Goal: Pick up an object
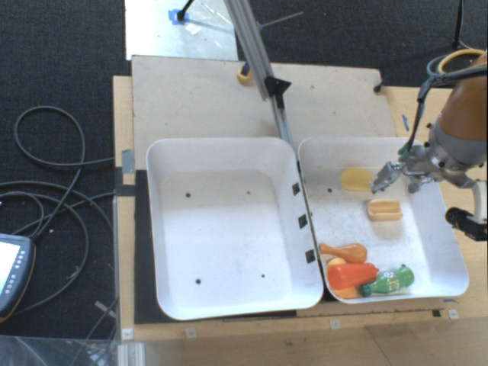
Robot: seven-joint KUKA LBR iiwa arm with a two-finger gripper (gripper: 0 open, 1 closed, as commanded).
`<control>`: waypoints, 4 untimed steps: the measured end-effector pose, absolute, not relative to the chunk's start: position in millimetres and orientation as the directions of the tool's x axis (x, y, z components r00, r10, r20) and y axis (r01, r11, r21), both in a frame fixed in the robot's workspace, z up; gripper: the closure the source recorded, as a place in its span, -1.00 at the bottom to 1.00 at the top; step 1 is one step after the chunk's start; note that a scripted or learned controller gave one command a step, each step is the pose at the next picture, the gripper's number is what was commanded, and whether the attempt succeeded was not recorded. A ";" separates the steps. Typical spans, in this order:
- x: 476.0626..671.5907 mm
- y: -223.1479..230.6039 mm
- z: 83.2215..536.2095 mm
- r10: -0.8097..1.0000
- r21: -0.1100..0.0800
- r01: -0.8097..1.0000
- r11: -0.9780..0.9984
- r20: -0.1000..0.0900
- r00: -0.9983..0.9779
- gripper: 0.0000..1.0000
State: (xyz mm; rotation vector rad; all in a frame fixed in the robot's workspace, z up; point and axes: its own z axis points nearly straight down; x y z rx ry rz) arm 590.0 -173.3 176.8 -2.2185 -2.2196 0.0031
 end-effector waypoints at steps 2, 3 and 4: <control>599.9 -173.0 89.3 1.000 -0.001 1.000 0.001 0.000 -0.001 -1.00; 601.5 -173.7 102.5 1.000 0.004 1.000 0.001 -0.001 -0.001 1.00; 613.4 -174.6 161.0 1.000 0.008 1.000 0.006 -0.002 -0.006 1.00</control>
